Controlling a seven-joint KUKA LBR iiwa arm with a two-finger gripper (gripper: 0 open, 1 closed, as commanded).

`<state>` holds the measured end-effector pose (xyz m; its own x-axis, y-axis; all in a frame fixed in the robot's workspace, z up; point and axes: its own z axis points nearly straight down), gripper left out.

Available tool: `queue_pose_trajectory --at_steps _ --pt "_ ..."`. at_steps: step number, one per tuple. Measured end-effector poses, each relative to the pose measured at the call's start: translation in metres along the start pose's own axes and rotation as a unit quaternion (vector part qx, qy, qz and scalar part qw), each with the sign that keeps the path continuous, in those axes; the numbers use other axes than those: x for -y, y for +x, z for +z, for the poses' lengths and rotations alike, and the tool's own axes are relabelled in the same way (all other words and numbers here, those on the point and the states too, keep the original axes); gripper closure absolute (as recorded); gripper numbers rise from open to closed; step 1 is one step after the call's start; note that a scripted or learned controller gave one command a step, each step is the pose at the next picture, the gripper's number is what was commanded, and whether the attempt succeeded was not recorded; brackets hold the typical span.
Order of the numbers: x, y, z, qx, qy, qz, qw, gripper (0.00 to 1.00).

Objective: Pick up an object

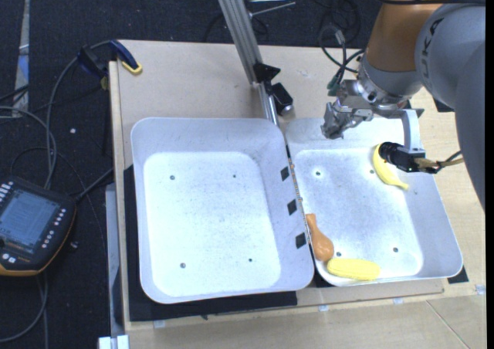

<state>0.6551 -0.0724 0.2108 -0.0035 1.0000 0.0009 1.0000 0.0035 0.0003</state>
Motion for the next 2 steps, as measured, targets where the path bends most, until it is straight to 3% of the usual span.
queue_pose_trajectory --at_steps 2 --pt "0.013 0.117 -0.005 0.0 0.0 -0.001 1.0 1.0"
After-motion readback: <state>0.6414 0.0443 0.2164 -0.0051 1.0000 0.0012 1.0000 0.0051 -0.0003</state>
